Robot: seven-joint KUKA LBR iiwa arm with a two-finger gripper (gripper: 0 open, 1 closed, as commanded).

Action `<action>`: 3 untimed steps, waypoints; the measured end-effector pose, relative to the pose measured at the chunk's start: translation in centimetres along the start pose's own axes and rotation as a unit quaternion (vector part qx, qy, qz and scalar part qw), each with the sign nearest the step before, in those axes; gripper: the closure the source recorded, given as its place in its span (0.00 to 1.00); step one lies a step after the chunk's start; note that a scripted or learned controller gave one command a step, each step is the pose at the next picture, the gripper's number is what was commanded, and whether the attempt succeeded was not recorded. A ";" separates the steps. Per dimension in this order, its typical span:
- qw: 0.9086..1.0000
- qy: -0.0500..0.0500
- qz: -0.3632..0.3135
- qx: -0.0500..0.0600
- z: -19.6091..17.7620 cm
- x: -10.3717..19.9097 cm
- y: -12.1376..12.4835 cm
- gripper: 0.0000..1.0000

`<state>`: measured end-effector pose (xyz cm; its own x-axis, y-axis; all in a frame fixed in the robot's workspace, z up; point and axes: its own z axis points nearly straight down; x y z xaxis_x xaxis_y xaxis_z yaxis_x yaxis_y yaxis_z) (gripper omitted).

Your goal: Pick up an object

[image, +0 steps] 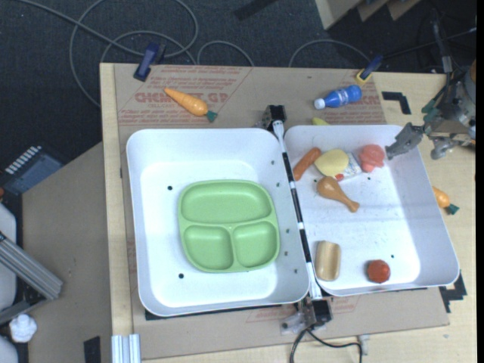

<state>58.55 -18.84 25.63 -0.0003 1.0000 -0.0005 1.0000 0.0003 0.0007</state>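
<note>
My gripper point(422, 144) hovers over the far right corner of the right bin point(423, 225), open, with nothing between its fingers. Its left finger point(401, 141) is just right of a pink-red toy point(370, 157). Along the bin's far side also lie a yellow lemon-like toy point(331, 161), a small orange carrot piece point(305, 163) and a tan drumstick point(337, 194). Near the front wall sit a tan bread roll point(327, 260) and a red tomato point(378, 271).
The left bin point(151, 203) holds a green divided plate point(227, 225). On the bench behind the bins lie a carrot point(189, 101) and a blue bottle point(339, 97). An orange toy point(442, 199) lies outside the right bin's right wall.
</note>
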 end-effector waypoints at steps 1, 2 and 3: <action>1.000 -0.001 0.000 -0.001 16.4 -0.1 5.0 0.00; 1.000 -0.001 -0.001 -0.004 16.7 -1.1 8.4 0.00; 1.000 -0.002 -0.001 -0.007 15.4 -1.1 8.5 1.00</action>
<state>67.11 -19.90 10.20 -0.0032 1.0000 -0.0052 0.9999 0.0032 0.0149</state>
